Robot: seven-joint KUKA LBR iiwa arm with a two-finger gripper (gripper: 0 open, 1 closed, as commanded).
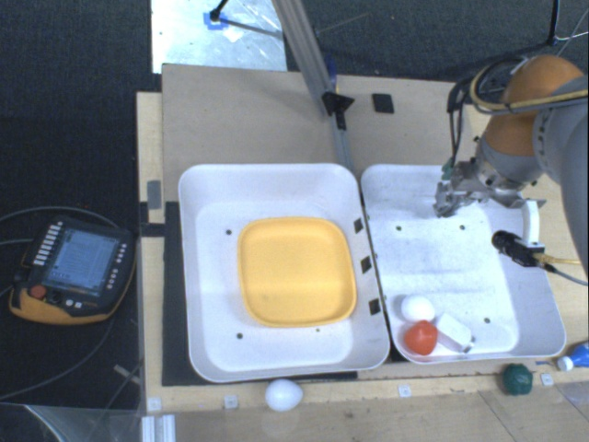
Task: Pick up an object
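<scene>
- Left bin (pixel 202 274): white, shallow, holding a square yellow plate (pixel 297 271) lying flat near its centre.
- Right bin (pixel 543 316): white, shallow, set edge to edge with the left bin.
- Three items clustered at the near edge of the right bin: a white ball (pixel 417 308), a red ball (pixel 421 338) just in front of it and touching or nearly so, and a small white block (pixel 454 331) tilted beside the red ball.
- Gripper (pixel 448 199): positioned over the far part of the right bin, pointing down, well apart from the cluster of items.
- Finger opening: cannot be made out at this angle; nothing seen between the fingers.
- Arm: grey with orange band (pixel 543 81), entering from the right above the far right corner of the bench.
- Outside the bins, on the bench's front edge: a white egg-shaped object (pixel 283 394) just below the left bin, and a dark green ball (pixel 516 378) just below the right bin's near corner.
- Left of the bench, on the dark floor: a teach pendant (pixel 71 272) with lit screen, cable attached.
- Behind the bins: a slanted metal pole (pixel 304 35) clamped at the bench's far side.
</scene>
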